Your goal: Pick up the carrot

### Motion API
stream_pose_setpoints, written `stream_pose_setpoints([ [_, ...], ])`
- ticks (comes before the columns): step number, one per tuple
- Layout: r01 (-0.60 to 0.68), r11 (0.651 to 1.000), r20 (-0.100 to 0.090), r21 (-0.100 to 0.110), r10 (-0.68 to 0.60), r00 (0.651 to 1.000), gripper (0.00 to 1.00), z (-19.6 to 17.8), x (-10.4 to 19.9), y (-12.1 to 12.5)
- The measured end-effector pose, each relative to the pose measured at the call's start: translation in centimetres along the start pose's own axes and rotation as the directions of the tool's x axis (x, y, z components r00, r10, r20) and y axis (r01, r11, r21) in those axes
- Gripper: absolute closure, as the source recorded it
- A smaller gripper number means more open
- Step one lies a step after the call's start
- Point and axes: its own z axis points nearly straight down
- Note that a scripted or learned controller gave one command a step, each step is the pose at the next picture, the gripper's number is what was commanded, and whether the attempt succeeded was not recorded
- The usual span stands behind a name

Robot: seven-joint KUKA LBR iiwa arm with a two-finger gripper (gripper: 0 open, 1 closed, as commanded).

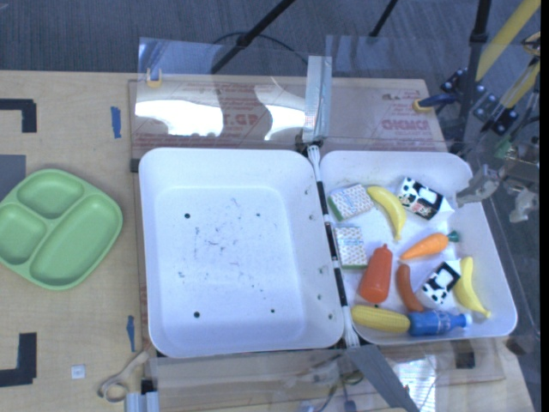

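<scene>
Blue bottle (437, 322) frontmost | carrot (426, 246) left-below jaws (477, 185) | jaw state unclear

Carrot lying loose in the right-hand bin

We see the carrot (426, 246) as a small orange toy with a smooth, tapered body and a bit of green at its thicker end. It lies flat on the floor of the right bin (497, 251), in that bin's middle part and toward its right side. We note that it rests at a slant: the narrow tip points down and to the left, while the green-capped end sits higher, up and to the right. Its whole length is in plain sight, with nothing covering it, and we see nothing gripping it.
</scene>
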Motion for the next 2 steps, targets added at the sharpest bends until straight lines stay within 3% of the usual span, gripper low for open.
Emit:
stream_pose_setpoints([
  [1,0.11,0.994,0.0,-0.002,-0.11,0.994,0.0,-7.9,0.9,-1.1],
  [2,0.177,0.984,0.0,-0.001,-0.177,0.984,0.0,4.9,4.0,8.7],
])
